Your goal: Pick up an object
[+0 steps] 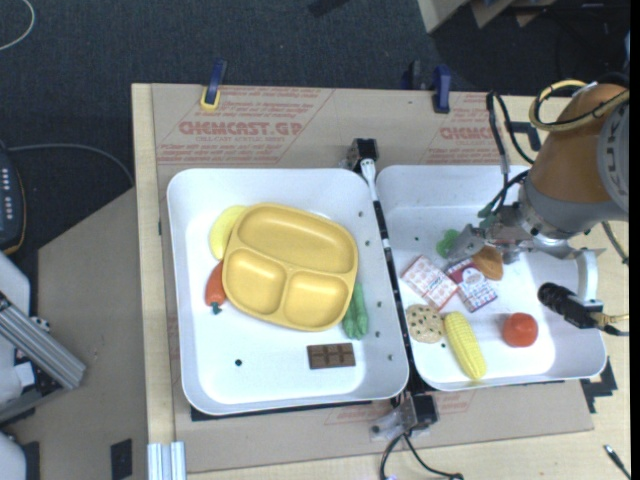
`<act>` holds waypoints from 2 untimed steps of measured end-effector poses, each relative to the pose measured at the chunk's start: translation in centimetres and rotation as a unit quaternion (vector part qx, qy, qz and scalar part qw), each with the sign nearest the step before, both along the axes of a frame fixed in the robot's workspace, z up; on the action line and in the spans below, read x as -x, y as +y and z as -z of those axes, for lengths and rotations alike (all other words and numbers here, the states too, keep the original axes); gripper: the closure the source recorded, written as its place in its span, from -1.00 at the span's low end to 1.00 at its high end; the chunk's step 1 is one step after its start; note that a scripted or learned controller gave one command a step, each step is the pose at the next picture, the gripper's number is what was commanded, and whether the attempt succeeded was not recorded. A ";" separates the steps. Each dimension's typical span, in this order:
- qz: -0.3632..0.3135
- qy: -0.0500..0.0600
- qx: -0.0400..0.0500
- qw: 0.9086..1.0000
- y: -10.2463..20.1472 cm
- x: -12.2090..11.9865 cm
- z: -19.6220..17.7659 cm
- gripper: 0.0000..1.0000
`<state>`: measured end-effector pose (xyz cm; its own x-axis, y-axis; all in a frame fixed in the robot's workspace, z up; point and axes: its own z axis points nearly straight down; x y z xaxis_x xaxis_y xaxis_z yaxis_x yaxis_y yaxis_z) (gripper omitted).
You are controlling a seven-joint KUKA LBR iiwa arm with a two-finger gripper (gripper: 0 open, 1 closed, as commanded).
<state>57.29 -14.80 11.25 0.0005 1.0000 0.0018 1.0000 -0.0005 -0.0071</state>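
Reaching in from the right, the arm [575, 158] bends down over the right bin [560, 368], its jaws [478, 248] low among the crowded items near the bin's middle; whether they are open or closed cannot be told. Just beside them lie a brown bun [489, 264], a green piece [447, 239] and two small cartons [430, 281]. A cookie [425, 323], corn cob [465, 345] and tomato [519, 329] occupy the near edge. A yellow tray [290, 265] covers much of the left bin [200, 368], leaving bare floor along its front by the chocolate bar [331, 356].
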 end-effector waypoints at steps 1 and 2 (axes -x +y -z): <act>0.000 -0.006 0.003 1.000 -0.1 -0.2 2.5 -1.00; 0.001 -0.012 0.006 1.000 -0.4 -0.5 1.0 1.00</act>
<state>57.79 -15.19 10.24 0.0024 0.9999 -0.0105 0.9998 -0.0022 0.0174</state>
